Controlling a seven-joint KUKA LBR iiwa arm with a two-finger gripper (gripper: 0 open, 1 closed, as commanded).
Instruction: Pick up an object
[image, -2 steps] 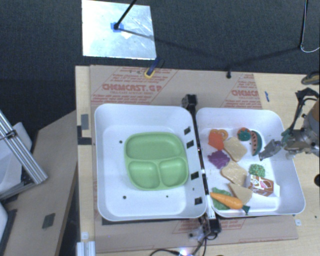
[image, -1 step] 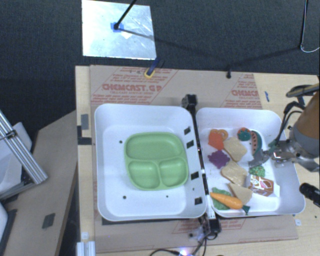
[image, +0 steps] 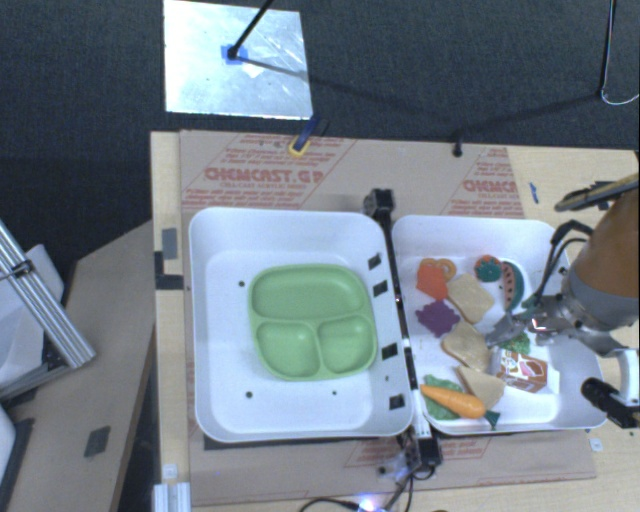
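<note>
Standing at the bench: arm reaches in from the right, over the right bin.
Bench: bears two shallow white bins side by side.
Left bin: holds a green divided tray, sitting flat near the middle.
Right bin: crowded with toy food, all near the arm's end.
Arm: grey wrist low over the bin's right half.
Pincer: fingers appear narrowly parted at the tips, nothing seen between them; poised among the items.
Bread slices: pale pieces just left of and below the tips, nearly touching; judged light, stiff, smooth plastic, best taken across the thin edges.
Carrot: orange, lying along the front wall, below the tips; judged light, rounded, apt to slip; grip mid-body.
Purple piece: left of the tips, beside the bread.
Printed packet: just below the tips, flat, hard to pinch.
</note>
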